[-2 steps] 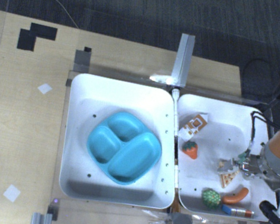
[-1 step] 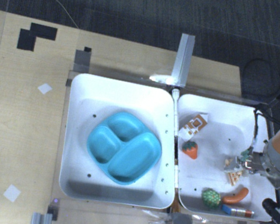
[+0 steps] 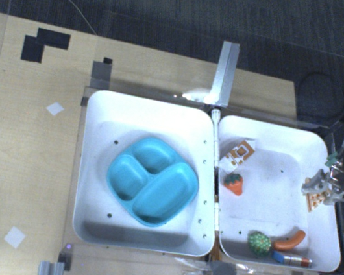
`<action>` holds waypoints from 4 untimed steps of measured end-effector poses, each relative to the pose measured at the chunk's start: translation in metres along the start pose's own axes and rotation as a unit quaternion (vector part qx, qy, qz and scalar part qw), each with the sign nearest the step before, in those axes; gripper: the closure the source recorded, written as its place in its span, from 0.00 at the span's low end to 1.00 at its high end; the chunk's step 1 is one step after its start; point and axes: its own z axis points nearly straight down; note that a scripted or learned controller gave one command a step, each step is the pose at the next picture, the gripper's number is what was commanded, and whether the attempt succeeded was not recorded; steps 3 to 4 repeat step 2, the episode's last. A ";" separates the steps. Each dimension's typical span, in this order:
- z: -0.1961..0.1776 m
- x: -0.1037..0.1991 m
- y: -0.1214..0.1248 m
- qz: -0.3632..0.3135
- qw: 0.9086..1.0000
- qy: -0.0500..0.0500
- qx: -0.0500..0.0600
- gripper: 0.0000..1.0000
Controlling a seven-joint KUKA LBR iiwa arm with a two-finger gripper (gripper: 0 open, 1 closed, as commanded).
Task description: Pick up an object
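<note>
Here, on the counter (image 3: 23,160), the left bin (image 3: 93,153) holds a blue divided tray (image 3: 153,181) lying about in its middle. The right bin (image 3: 270,177) carries the small things: a brown-and-white waffle-like piece (image 3: 238,153) near the far left corner, a strawberry-like toy (image 3: 235,183) just beside it, and along the near wall a green knobbly ball (image 3: 259,243), an orange sausage shape (image 3: 289,240) and a marker-like stick (image 3: 292,259), close together.

The tool (image 3: 322,188) sits at the right wall of that bin, with a small pale-orange patterned piece (image 3: 313,201) right at its tip — whether that piece is actually between the fingers, I cannot tell, nor how far apart they stand.

All these look light, small toys; the ball probably soft, the sausage smooth and likely to roll. I would take the strawberry across its body — it lies apart from the walls. The arm is cut off at the right edge, and the tool's own shape blurs into the piece beneath.
</note>
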 end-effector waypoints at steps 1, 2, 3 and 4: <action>0.074 0.050 -0.038 0.003 1.000 0.001 0.002 1.00; -0.003 0.076 -0.013 0.033 0.999 0.000 0.001 1.00; -0.003 0.076 -0.013 0.033 0.999 0.000 0.001 1.00; -0.003 0.076 -0.013 0.033 0.999 0.000 0.001 1.00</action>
